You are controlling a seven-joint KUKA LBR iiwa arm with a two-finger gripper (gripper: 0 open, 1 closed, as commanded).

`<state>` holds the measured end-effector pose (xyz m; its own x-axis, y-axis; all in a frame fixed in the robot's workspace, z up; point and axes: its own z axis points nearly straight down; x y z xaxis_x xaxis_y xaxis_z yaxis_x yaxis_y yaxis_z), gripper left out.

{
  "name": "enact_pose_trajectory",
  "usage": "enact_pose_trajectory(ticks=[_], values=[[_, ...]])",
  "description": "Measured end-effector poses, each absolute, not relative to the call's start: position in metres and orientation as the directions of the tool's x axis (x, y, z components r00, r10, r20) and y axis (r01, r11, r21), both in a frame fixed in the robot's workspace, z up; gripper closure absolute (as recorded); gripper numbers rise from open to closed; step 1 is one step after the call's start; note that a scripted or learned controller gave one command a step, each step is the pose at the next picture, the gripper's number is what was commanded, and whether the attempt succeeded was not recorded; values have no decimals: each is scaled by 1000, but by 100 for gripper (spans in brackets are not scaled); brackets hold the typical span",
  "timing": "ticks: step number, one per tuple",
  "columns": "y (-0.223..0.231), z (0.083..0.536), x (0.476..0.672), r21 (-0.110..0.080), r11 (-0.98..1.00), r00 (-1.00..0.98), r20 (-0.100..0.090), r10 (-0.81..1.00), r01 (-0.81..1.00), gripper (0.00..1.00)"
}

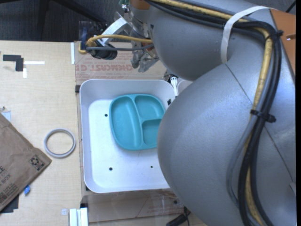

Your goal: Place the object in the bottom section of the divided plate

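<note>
1. Grey arm (pixel 225 126) bulks closest to the lens, covering the three o'clock side.
2. Teal divided plate (pixel 136 121) lies flat in the white bin (pixel 94 173), centre frame.
3. Claw (pixel 141 62) hangs at twelve o'clock beyond the bin; its opening can't be judged.
4. Tape ring (pixel 59 142) rests on the tabletop (pixel 37 93) at nine o'clock.

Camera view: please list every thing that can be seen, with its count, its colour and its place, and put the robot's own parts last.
Divided plate: one, teal, lying in the white bin, right edge behind the arm.
White bin: one fully seen, middle of the bench; a second bin's corner shows to its right.
Ring: one, pale grey, on the bench left of the bin.
Cardboard box: one, brown, lower left corner.
Arm: one, grey with cables, covering the right side.
Gripper: one, beyond the bin's far edge.
</note>
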<state>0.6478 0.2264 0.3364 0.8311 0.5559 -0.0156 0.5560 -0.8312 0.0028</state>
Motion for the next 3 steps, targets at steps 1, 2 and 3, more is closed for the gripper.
enact_pose_trajectory(ticks=[1,2,3], values=[[225,344,648,4,-830,830,-20,558,558,100],[225,344,648,4,-830,830,-20,557,557,0],[225,352,648,6,-829,828,-25,560,560,100]])
